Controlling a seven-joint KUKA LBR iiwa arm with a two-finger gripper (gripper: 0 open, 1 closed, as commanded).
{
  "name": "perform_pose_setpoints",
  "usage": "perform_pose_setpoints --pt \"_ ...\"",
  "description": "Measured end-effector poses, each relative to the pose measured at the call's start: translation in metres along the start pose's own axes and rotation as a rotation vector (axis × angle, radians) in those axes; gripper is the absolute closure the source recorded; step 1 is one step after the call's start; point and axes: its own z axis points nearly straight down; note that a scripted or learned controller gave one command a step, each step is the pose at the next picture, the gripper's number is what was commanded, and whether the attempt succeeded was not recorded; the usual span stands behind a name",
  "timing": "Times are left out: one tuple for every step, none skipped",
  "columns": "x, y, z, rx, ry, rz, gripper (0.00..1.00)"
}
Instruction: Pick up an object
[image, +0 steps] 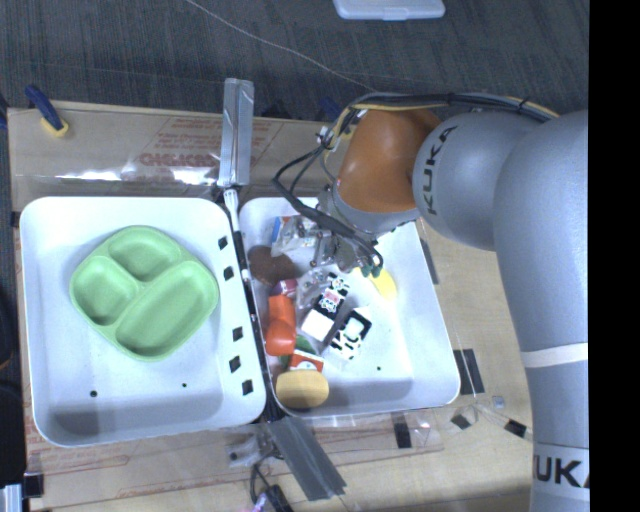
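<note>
My gripper (338, 258) hangs low over the back middle of the right bin (430, 350), under the orange wrist band. Just below it lie black-and-white patterned blocks (336, 315). To its left sit a brown round piece (266, 264) and a clear crinkled wrapper (293, 236). An orange carrot-like piece (281, 323) lies along the bin's left wall, with a tan bun-like piece (301, 388) at the front. A yellow piece (383, 284) peeks out to the gripper's right. Nothing shows between the fingers.
The left bin (60, 400) holds a green divided plate (145, 290). A metal divider strip (236, 130) runs between the bins at the back. The arm's grey body (520, 200) covers the bench's right side.
</note>
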Motion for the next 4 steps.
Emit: perform_pose_setpoints --pt "-0.004 0.001 0.002 -0.001 0.005 0.004 0.00" --pt "0.017 -0.071 0.000 0.002 0.000 -0.060 0.00" --pt "-0.002 -0.011 0.002 -0.004 0.004 -0.474 0.00" --pt "0.048 0.010 0.000 -0.001 0.001 -0.438 0.00"
